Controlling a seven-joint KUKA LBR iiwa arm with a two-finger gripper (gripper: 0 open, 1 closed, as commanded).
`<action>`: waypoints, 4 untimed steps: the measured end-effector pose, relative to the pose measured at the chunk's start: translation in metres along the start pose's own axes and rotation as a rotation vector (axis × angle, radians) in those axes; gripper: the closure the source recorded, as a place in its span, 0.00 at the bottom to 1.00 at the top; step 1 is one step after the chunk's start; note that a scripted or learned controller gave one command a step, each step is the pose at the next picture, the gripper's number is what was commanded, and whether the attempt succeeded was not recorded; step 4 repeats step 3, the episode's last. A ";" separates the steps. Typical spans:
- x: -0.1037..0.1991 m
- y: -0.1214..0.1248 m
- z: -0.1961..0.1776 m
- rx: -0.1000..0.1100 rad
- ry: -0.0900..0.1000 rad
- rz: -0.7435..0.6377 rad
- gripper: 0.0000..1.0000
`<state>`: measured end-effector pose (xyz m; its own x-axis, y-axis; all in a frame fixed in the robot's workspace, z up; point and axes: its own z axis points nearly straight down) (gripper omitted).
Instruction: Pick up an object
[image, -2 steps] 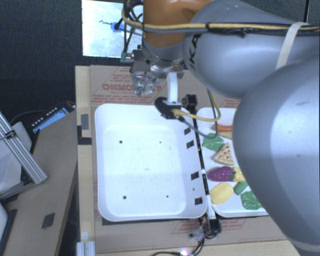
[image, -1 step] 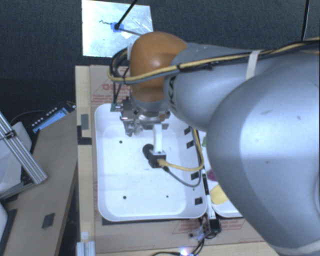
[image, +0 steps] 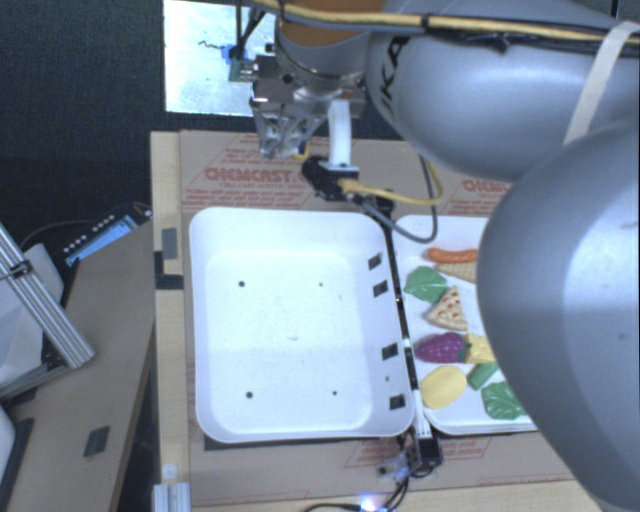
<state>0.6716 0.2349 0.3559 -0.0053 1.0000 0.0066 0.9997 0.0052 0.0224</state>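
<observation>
My gripper (image: 283, 137) hangs high above the cardboard behind the left bin (image: 200, 330), beyond its far rim and well away from every object. Nothing shows in its grasp. The toy foods lie in the right bin (image: 452, 232), partly hidden by the grey arm: an orange carrot (image: 450, 256), a green leaf (image: 425, 285), a pizza slice (image: 450, 311), a purple piece (image: 440, 348), a yellow lemon (image: 443, 386) and a green piece (image: 500, 401).
A black divider with clips (image: 398, 320) runs between the two bins. A yellow cable (image: 400, 200) trails from the wrist over the right bin's far corner. An aluminium rail (image: 40, 310) and a black handset (image: 100, 232) lie off to the left.
</observation>
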 end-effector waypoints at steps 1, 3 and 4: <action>-0.003 -0.040 0.205 0.038 -0.011 0.005 1.00; -0.002 -0.014 0.249 0.021 -0.005 0.004 1.00; -0.002 -0.014 0.249 0.021 -0.005 0.004 1.00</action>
